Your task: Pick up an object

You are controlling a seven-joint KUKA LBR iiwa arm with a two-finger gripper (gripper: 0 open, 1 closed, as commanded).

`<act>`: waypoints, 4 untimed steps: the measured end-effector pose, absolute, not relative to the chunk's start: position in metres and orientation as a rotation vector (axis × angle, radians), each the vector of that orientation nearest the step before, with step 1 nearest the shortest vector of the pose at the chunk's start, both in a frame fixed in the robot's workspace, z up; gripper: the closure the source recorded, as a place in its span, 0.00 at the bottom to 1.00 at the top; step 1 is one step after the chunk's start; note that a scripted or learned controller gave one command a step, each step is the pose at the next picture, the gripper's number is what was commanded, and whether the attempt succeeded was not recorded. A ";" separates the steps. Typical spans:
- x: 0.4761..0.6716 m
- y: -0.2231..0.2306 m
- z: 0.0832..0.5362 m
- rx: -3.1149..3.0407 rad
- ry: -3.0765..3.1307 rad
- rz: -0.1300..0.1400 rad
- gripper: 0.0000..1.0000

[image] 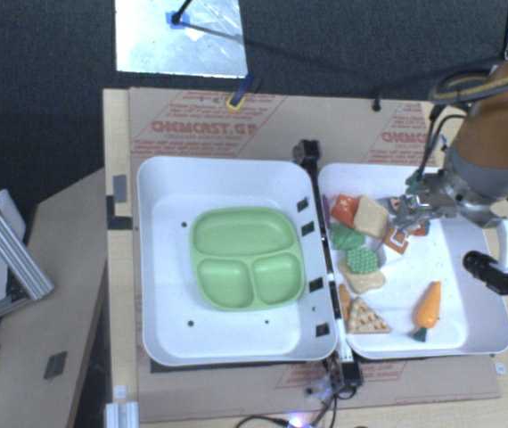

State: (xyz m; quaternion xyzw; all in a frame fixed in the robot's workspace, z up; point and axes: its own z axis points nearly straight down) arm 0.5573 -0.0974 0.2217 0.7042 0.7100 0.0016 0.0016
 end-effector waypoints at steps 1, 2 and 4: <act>0.585 -0.049 0.232 2.209 2.231 0.007 1.00; 0.623 0.001 0.222 2.209 2.232 0.006 1.00; 0.651 0.027 0.230 2.213 2.227 0.003 1.00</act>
